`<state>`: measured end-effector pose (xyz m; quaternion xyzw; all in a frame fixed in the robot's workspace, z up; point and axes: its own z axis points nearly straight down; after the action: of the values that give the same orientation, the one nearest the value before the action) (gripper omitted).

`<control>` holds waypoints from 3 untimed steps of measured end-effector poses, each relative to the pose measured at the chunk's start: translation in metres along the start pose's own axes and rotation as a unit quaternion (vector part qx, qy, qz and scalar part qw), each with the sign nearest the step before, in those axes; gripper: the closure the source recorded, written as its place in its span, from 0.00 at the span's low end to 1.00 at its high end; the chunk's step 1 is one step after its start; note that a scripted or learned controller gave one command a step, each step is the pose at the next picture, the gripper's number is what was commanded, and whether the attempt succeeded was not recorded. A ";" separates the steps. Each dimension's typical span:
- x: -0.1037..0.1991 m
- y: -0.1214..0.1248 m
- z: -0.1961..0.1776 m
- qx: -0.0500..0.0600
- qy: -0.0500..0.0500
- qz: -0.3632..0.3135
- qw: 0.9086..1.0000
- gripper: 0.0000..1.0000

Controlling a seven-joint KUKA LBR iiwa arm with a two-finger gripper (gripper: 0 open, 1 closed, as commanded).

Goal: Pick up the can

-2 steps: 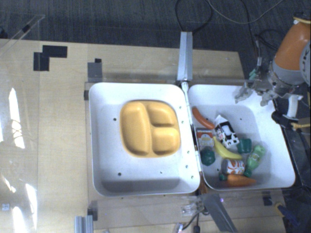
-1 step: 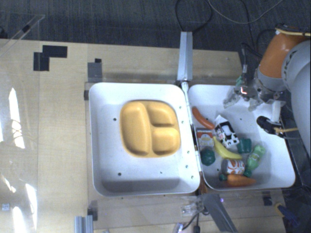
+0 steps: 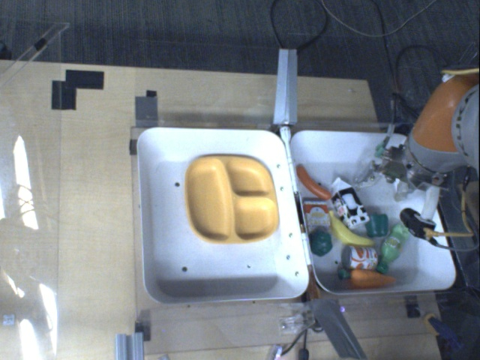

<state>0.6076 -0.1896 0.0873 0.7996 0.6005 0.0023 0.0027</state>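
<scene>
can [image 3: 363, 257] - orange-white, right bin's front

A yellow plastic tray [image 3: 229, 198] with three compartments is lying in the middle of the left white bin [image 3: 161, 276]. In the right white bin [image 3: 442, 272], a small orange-and-white can [image 3: 362, 257] is sitting near the front, touching an orange carrot [image 3: 371, 279] just in front of it, with a yellow banana [image 3: 346, 232] and a green bottle [image 3: 392, 244] close beside it. The grey arm with its orange band [image 3: 442, 118] is reaching in at the right, its gripper [image 3: 391, 163] hanging over the bin's far right part, well apart from the can.
</scene>
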 end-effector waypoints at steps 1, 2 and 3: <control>0.002 0.003 -0.013 -0.004 0.002 -0.001 1.000 1.00; 0.002 0.003 -0.013 -0.004 0.002 -0.001 1.000 0.00; 0.022 0.032 0.001 0.000 0.000 -0.059 0.998 0.00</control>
<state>0.6440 -0.1773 0.0869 0.7627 0.6467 0.0022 0.0029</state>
